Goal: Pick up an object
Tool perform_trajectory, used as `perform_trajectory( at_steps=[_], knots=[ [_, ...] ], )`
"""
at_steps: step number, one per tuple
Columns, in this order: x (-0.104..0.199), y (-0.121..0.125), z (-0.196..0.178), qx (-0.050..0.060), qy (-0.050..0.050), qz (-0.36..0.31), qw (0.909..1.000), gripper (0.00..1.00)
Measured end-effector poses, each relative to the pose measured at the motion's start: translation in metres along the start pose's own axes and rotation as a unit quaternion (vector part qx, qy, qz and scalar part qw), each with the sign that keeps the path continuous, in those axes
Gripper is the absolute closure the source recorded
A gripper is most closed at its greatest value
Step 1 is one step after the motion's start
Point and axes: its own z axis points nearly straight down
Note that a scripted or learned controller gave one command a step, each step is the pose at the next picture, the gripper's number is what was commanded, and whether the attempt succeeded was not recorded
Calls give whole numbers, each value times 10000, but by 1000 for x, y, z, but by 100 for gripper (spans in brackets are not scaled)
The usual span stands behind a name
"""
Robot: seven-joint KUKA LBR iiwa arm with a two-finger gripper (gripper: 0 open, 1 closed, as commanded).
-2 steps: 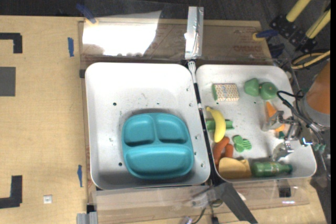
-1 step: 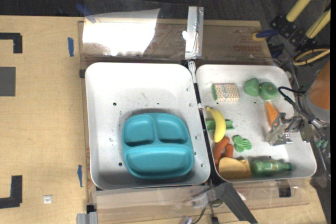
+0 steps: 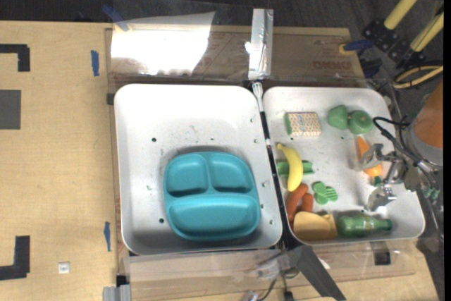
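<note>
The gripper (image 3: pixel 381 183) was seen low over the right bin (image 3: pixel 416 225), beside an orange piece (image 3: pixel 363 149). Whether it was apart or together could not be told. A bottle (image 3: pixel 362 225) lay near it.

The cardboard-covered bench (image 3: pixel 56 173) bears two white bins side by side: the left bin (image 3: pixel 134 116) and right bin (image 3: pixel 320 96), near its right edge.

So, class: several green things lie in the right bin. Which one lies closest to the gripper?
The green bottle, lying on its side along the bin's near edge, just below the gripper. The other green things sit farther off, to the gripper's left or up at the far end.
</note>
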Motion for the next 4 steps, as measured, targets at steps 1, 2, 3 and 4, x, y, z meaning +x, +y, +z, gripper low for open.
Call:
perform_trajectory(
  at_steps=[1,2,3,4],
  knots=[
    [16,7,9,6,-30,189,9998,0],
    [16,9,-1,6,-13,175,9998,100],
    [16,9,-1,3,-9,173,9999,0],
    [-7,26,12,-11,70,437,9990,0]
  ],
)
